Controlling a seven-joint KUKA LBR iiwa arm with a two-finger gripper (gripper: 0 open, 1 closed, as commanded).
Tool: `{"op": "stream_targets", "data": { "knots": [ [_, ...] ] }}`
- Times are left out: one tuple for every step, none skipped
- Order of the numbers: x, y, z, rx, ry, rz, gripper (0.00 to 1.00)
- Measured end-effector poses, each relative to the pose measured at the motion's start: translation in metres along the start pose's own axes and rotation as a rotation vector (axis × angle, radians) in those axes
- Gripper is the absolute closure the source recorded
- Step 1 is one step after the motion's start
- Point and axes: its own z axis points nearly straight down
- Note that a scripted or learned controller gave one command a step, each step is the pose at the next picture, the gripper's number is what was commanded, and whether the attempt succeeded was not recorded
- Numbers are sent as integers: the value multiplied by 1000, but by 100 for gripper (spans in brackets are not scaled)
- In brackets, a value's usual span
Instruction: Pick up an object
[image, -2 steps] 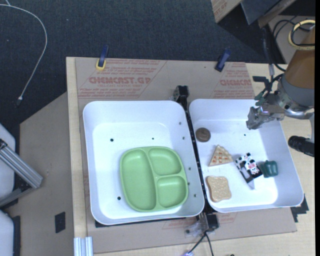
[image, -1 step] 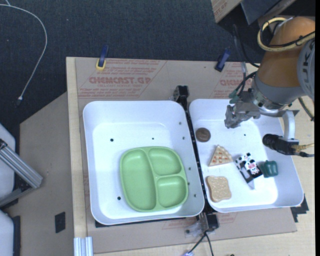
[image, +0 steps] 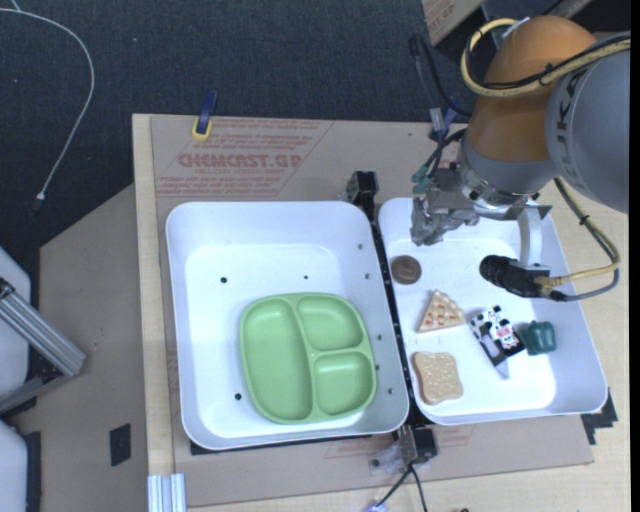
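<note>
I hang my gripper (image: 432, 228) over the right bin's (image: 575, 395) far-left corner, ready to drop on the brown cookie (image: 405, 268) just beside; whether it is spread, I cannot tell.

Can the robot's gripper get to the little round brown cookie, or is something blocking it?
Probably yes. The gripper hangs over the right bin, just above the brown cookie. The cookie lies by itself near the bin's left wall, with the pizza slice a little way off, so nothing seems to block it.
</note>
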Motion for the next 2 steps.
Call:
{"op": "stream_targets", "data": {
  "knots": [
    [42, 14, 4, 1, -1, 3, 100],
    [95, 28, 17, 1, -1, 2, 100]
  ]
}}
